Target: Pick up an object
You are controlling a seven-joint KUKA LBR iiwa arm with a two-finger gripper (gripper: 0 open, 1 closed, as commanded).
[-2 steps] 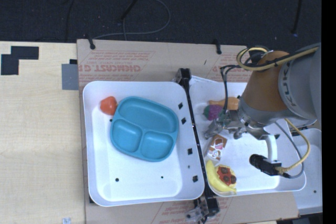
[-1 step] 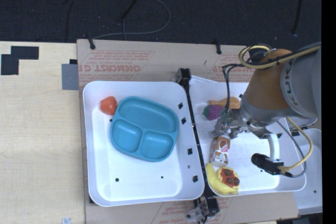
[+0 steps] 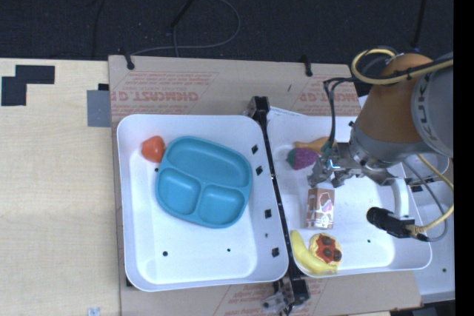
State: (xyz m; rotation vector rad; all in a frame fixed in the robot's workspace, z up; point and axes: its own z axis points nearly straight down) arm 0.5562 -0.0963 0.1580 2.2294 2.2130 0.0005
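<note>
gripper: the gripper is hovering low in the right bin; i cannot tell how it is set.
nearest object: the brown packet is lying just below it, long axis running up and down the view.
beside: a purple toy is sitting just left of it.
farther: a banana and pizza slice are resting at the bin's near edge.

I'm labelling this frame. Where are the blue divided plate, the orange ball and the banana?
blue divided plate (image 3: 204,181): camera view, central ridge between compartments.
orange ball (image 3: 152,149): camera view, middle of its top.
banana (image 3: 302,251): camera view, yellow curved body.
</note>
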